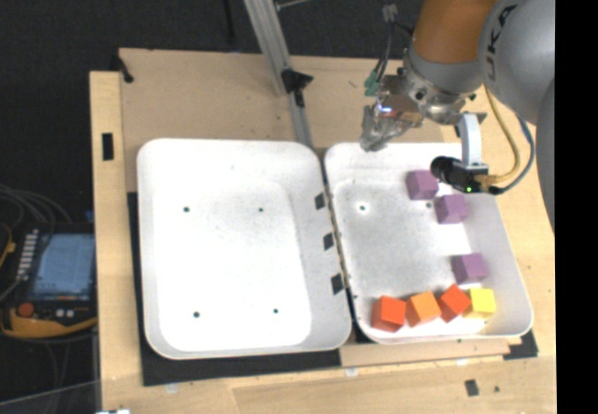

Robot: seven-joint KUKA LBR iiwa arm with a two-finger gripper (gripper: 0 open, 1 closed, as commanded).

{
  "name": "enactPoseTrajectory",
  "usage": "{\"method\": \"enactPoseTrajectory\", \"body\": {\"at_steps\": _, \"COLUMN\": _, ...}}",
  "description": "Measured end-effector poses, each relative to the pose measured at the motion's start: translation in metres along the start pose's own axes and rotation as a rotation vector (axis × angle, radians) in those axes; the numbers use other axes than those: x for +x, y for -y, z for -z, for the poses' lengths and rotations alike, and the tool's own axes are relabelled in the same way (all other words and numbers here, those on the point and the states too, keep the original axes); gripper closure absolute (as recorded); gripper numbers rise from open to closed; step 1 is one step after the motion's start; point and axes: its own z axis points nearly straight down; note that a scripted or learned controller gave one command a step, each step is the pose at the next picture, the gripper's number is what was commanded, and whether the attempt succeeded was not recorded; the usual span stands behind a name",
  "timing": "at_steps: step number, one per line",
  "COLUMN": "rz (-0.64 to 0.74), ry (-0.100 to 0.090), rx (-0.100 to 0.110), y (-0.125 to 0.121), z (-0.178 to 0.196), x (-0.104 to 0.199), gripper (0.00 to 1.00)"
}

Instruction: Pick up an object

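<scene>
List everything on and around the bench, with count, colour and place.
Purple blocks: 3, purple, right bin; one at its far end, one just nearer, one midway along its right side.
Orange blocks: 3, orange to red-orange, in a row at the right bin's near edge.
Yellow block: 1, yellow, right end of that row.
Right bin: 1, white.
Left bin: 1, white, beside it.
Bench: 1, tan wood.
Metal pole: 1, grey, slanting over the bench's far side.
Screen device: 1, blue display, left of the bench.
Arm: 1, grey and orange, from the right.
Hand: 1, over the right bin's far left corner.
</scene>
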Motion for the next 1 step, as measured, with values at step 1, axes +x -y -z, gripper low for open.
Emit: {"method": "enactPoseTrajectory", "body": {"at_steps": 1, "rz": 0.000, "ry": 0.000, "rx": 0.001, "y": 0.0100, "z": 0.0025, "x": 0.0495, "gripper": 1.00}}
